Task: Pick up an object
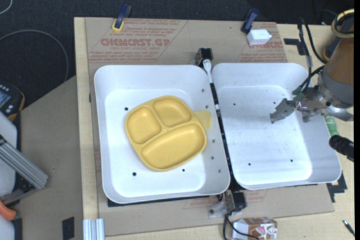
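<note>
Yellow divided plate (166,133): smooth matt plastic. White bins (107,93): glossy plastic, speckled. Bench board (169,36): brown printed cardboard.

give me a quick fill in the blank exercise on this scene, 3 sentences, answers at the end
1. The yellow divided plate lies in the ____ bin in the camera view.
2. The plate has ____ compartments.
3. The gripper is over the ____ bin, apart from the plate.

Answers: left; three; right
</note>
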{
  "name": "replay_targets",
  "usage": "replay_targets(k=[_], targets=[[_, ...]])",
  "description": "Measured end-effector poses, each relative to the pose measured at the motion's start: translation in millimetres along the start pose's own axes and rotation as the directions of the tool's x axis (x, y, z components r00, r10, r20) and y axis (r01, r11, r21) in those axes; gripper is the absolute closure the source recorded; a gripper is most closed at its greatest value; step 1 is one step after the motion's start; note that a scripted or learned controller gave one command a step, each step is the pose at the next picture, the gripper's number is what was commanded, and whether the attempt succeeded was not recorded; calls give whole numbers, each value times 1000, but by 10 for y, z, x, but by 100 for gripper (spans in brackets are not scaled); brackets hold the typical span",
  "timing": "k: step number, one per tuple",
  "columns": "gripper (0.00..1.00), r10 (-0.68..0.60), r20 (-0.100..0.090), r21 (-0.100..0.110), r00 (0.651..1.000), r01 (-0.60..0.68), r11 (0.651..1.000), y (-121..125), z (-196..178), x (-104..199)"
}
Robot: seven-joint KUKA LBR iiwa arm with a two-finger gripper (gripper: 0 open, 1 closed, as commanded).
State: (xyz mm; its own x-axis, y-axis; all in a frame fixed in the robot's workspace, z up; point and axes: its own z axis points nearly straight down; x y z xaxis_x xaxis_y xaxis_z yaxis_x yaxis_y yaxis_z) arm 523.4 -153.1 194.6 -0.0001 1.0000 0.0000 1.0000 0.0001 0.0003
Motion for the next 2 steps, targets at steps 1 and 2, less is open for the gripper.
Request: replay_targets(k=[1, 2], targets=[[0, -8, -1, -13, 1000, 8, 1000, -432, -1224, 680], [100, -2, 1, -4, 1000, 2, 1000, -430, -1259, 644]])
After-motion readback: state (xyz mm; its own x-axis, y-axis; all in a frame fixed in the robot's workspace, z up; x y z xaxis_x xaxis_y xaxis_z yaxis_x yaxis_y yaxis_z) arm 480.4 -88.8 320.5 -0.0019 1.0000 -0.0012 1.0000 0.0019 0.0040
